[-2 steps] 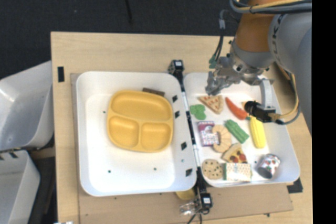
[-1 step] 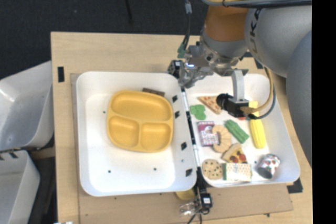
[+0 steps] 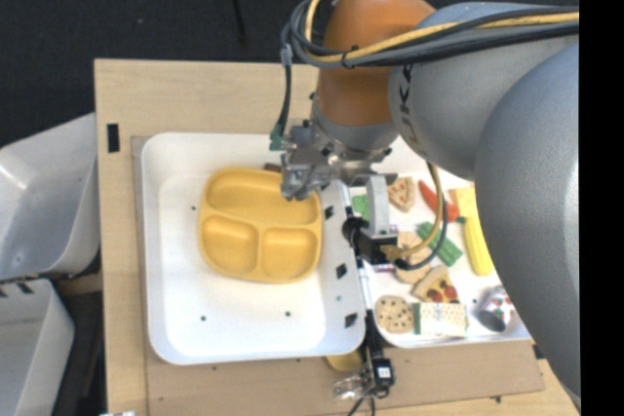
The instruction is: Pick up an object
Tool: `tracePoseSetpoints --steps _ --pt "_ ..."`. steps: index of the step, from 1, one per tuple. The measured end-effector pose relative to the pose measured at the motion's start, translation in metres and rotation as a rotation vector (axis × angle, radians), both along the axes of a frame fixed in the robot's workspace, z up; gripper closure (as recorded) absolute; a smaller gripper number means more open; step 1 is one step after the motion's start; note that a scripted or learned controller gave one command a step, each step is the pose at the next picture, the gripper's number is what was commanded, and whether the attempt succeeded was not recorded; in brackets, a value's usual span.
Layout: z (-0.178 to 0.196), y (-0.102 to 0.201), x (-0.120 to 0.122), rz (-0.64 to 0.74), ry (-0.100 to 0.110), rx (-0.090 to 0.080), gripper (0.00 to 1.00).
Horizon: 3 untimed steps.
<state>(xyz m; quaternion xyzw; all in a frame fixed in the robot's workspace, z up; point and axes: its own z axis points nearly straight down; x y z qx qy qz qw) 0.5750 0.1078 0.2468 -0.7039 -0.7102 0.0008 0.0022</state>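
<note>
The grey arm fills the upper right, its orange band bulging over the bench with yellow and black cables looped around it. It hides the far part of the right bin and much of that bin's right side, and it is cut off by the picture's edge.

Below it lies the wooden bench, pale and bare along its far and left margins, against a dark floor; a white object is cut off at the left edge.

The left bin is white and shallow, with wide free floor in front of and to the left of what it holds. That is a yellow divided plate with three compartments, lying flat toward the bin's far right part.

The right bin shows just a strip of crowded toy food: a yellow corn cob by the arm, a cookie at the near rim, a pizza slice just behind it, a red piece, a green piece. Several smaller pieces there are too jumbled to name.

The gripper hangs over the plate's far right rim, near the wall between the bins. Its tips are a dark tangle of metal seen from above, so how far the claw is open, and whether it touches the plate, cannot be told.
</note>
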Motion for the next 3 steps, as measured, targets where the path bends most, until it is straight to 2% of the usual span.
tracePoseSetpoints --steps 1,2,3 --pt "0.055 0.003 -0.024 -0.005 -0.008 0.000 1.00" --pt "0.120 -0.014 -0.044 -0.004 -0.012 -0.001 1.00" --pt "-0.018 -0.054 -0.027 -0.013 0.009 -0.006 1.00"
